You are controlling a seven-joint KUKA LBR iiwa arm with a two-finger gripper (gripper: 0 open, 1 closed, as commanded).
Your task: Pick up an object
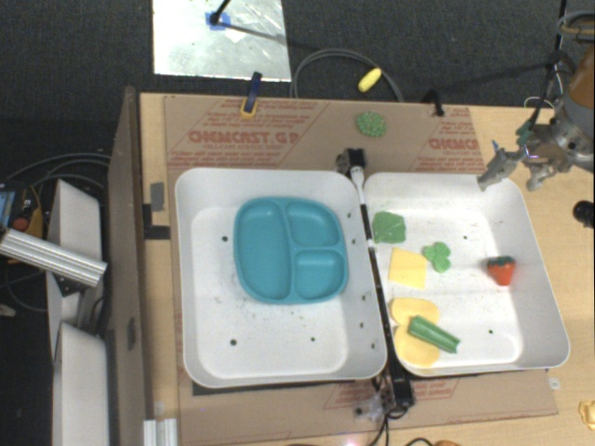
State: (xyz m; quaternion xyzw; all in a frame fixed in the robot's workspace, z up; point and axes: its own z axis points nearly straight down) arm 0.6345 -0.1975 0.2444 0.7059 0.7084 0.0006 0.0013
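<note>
The right bin (530,240) holds several toy foods: a green leaf (389,226), a yellow square slice (407,268), a small green broccoli (436,255), a red strawberry-like piece (502,269), and a green pickle (433,334) lying on a yellow round piece (409,312). My gripper (512,178) hangs over the bin's far right corner, above and apart from all of them. Its two fingers stand spread, open, with nothing between them.
In the left bin (204,342) lies a teal divided plate (289,249). A green round object (372,124) rests on the cardboard behind the bins, with a yellow piece (370,80) and cables farther back. A shiny sheet (220,26) lies on the floor.
</note>
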